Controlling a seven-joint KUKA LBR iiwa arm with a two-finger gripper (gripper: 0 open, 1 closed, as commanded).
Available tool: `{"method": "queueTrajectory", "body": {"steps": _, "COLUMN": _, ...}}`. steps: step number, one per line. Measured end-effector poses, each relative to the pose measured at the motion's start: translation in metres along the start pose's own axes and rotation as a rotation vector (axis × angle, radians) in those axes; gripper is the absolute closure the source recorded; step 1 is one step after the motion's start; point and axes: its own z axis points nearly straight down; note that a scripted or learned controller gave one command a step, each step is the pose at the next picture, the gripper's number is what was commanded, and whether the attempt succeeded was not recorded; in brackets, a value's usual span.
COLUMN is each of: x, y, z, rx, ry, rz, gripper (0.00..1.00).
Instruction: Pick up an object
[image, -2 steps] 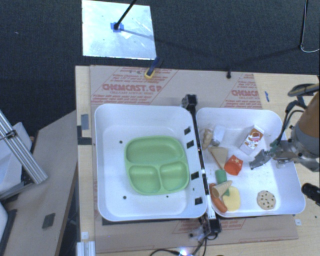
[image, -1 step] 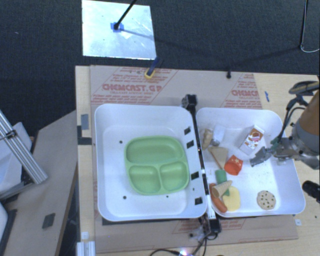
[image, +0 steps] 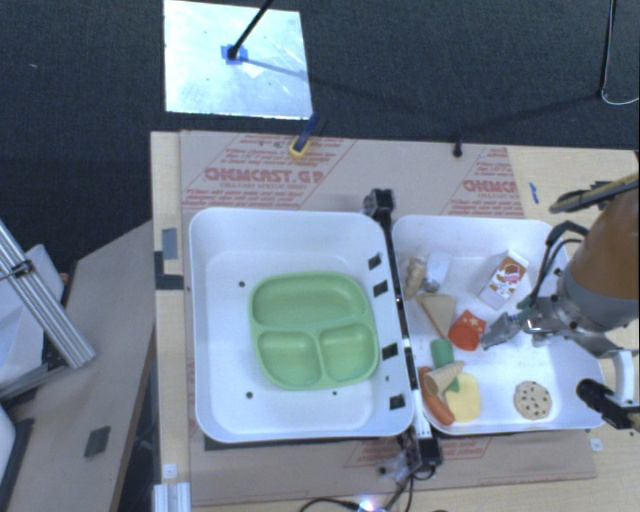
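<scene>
The right bin (image: 500, 424) holds several toy foods. A red pepper-like piece (image: 466, 330) lies near its middle, with a tan wedge (image: 436, 312) to its left. A small milk carton (image: 503, 278) lies toward the back, and a chocolate-chip cookie (image: 532, 400) lies near the front wall. A yellow piece (image: 462, 400), an orange carrot (image: 435, 404) and a green piece (image: 441, 352) cluster at the front left. My gripper (image: 502, 332) reaches in from the right, low over the bin, its tip just right of the red piece. Nothing visibly hangs from it.
The left bin (image: 215, 300) holds a green divided plate (image: 312, 330). Two small beige pieces (image: 415, 272) lie at the back left of the right bin. Black clips line the wall between the bins (image: 392, 300). The arm's bulk (image: 610, 270) covers the right bin's right side.
</scene>
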Motion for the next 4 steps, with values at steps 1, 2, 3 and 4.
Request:
{"method": "queueTrajectory", "body": {"steps": 1, "x": 0.0, "y": 0.0, "z": 0.043, "rx": -0.001, "ry": 0.0, "rz": 0.0, "gripper": 0.0}}
{"method": "queueTrajectory", "body": {"steps": 2, "x": 0.0, "y": 0.001, "z": 0.03, "rx": -0.006, "ry": -0.002, "rz": 0.001, "gripper": 1.0}}
{"method": "queueTrajectory", "body": {"steps": 3, "x": 0.007, "y": 0.005, "z": -0.031, "rx": -0.008, "ry": -0.003, "rz": -0.003, "gripper": 1.0}}
{"method": "queueTrajectory", "body": {"steps": 4, "x": -0.002, "y": -0.001, "z": -0.084, "rx": -0.008, "ry": -0.003, "rz": -0.002, "gripper": 1.0}}
